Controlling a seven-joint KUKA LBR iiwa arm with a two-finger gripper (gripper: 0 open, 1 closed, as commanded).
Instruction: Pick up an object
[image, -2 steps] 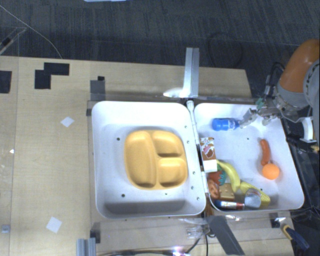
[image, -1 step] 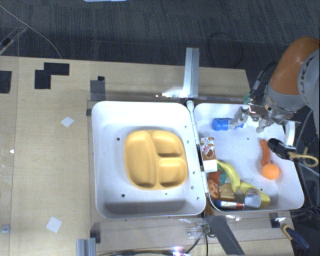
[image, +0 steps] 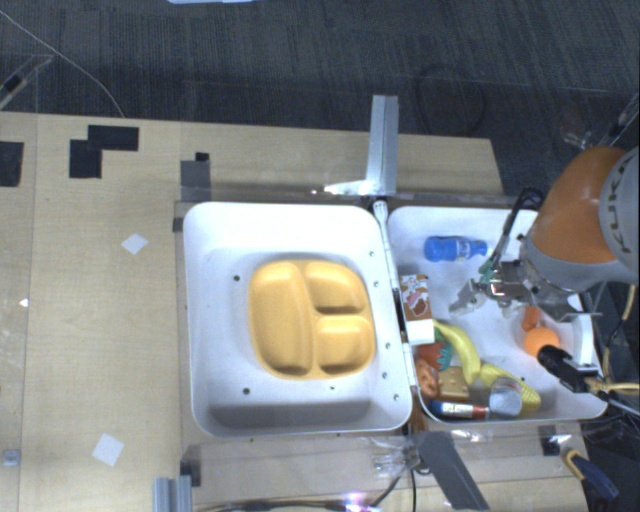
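Over the right bin (image: 560, 222), the gripper (image: 478, 292) hangs above bare floor between blue bottle (image: 455, 248) and banana (image: 460, 345); whether its fingers are apart, I cannot tell.

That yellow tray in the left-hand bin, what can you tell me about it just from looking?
The yellow tray looks like a moulded plastic meal plate with rounded corners and three hollows: one long compartment on its left, two smaller ones stacked on its right. It appears smooth, slightly glossy, and nothing lies in its hollows. It lies flat, face up, roughly in the middle of the left white bin, resting on the floor and apart from the walls. Nothing else touches it.
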